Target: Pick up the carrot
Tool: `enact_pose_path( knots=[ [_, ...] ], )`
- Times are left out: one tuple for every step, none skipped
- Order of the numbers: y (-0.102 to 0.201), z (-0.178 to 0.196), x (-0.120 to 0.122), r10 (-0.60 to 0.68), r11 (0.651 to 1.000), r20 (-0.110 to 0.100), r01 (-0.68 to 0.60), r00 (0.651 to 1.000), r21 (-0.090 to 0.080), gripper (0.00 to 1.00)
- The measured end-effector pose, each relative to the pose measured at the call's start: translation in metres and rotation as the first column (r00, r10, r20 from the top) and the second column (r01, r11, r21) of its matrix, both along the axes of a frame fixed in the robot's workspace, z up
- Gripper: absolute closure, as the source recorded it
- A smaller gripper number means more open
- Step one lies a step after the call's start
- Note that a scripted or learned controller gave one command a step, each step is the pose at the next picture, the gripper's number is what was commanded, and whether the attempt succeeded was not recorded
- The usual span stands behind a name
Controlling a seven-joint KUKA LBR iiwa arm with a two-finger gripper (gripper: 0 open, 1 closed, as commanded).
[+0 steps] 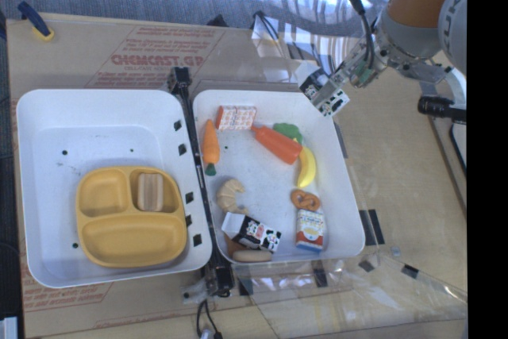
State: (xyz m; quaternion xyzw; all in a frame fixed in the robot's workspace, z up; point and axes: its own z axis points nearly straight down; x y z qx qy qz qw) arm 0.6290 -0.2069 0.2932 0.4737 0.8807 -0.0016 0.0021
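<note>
The robot's jaws (325, 96) hang above the right bin's (349, 194) rim at about 1 o'clock, nothing between them; whether they are spread or pressed together cannot be told. Two carrots lie in that bin: a large carrot (277, 143) near its centre at 12 o'clock, touching a banana (306, 167), and a small carrot (210, 145) at 10 o'clock. The left bin (48, 123) bears a yellow plate (127, 238).

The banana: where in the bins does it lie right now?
The banana lies in the right bin, toward its right wall, just below the larger carrot and above the pretzel.
</note>
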Motion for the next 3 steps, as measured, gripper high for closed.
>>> enact_pose_path(
  knots=[
    [0.001, 0.0, 0.0, 0.001, 1.0, -0.001, -0.001, 1.0, 0.0, 0.0],
    [0.086, -0.027, -0.019, 0.08, 0.997, -0.005, -0.08, 0.997, 0.008, 0.0],
    [0.168, -0.067, -0.002, -0.002, 1.0, -0.008, 0.002, 1.0, 0.007, 0.0]
  ],
)
